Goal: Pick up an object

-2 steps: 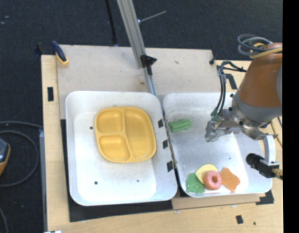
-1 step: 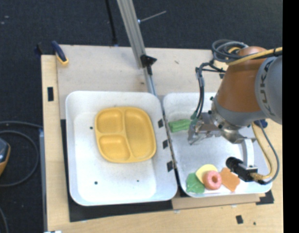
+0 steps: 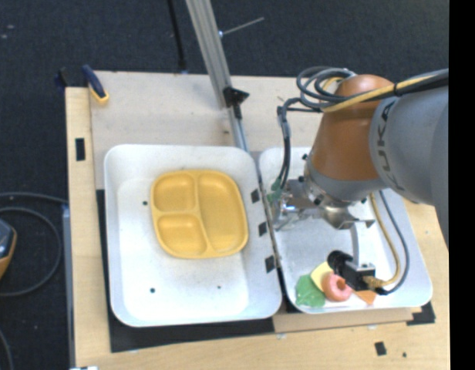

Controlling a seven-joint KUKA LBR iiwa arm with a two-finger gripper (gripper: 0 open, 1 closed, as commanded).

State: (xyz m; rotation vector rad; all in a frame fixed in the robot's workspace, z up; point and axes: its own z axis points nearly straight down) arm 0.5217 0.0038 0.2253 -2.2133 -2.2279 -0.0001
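Note:
My gripper [image 3: 286, 206] hangs over the right bin [image 3: 299, 241], close to its left wall and pointing toward the divider between the bins. No object shows at its tip. A small cluster of toys lies in the right bin's front corner: a green piece [image 3: 308, 290], a pale yellow piece [image 3: 323, 273], a pink ring-shaped piece [image 3: 336, 287] and a small orange piece [image 3: 365, 297]. The cluster sits below and to the right of the gripper, apart from it. The arm's orange band and grey body cover the bin's back half.
A yellow three-compartment plate [image 3: 199, 212] lies in the middle of the left bin [image 3: 129, 284]. A slanted metal pole [image 3: 214, 52] rises from the bench behind the bins. The divider between the bins runs just left of the gripper.

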